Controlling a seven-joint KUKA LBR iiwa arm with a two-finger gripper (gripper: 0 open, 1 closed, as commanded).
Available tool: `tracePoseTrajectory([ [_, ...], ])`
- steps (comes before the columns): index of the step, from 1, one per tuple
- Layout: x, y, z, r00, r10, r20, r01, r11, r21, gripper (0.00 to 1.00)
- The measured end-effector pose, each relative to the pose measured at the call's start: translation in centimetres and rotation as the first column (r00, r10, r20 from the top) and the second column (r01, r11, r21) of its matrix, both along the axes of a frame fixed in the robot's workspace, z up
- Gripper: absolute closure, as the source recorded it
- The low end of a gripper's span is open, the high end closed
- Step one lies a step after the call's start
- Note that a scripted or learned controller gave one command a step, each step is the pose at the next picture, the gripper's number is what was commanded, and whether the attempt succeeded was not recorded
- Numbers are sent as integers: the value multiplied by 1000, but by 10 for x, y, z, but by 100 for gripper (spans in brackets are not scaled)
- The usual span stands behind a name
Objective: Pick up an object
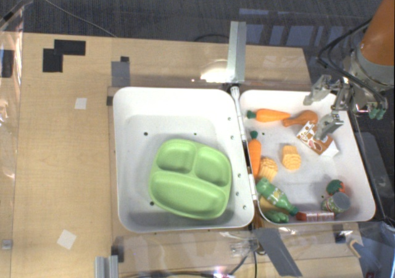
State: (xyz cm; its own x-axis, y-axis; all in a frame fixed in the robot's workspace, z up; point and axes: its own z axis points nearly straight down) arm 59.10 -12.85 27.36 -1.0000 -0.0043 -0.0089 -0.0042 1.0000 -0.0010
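Orange toy carrot [272, 115] lies to the left of my claw [327, 124], long axis running left-right; I cannot tell my claw's state.

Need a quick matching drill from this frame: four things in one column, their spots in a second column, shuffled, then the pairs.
Things:
1. green plate
2. carrot
3. green bottle
4. gripper

Places:
A. right bin, along its front-left part
B. left bin, middle to front
C. over the right bin's back-right part, above a flat packet
D. right bin, near the back wall

Pairs: 1-B, 2-D, 3-A, 4-C
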Motion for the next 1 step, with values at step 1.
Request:
tracePoseTrajectory([
  [1, -14, -31, -84, 990, 137, -6, -137, 991, 1, 0],
])
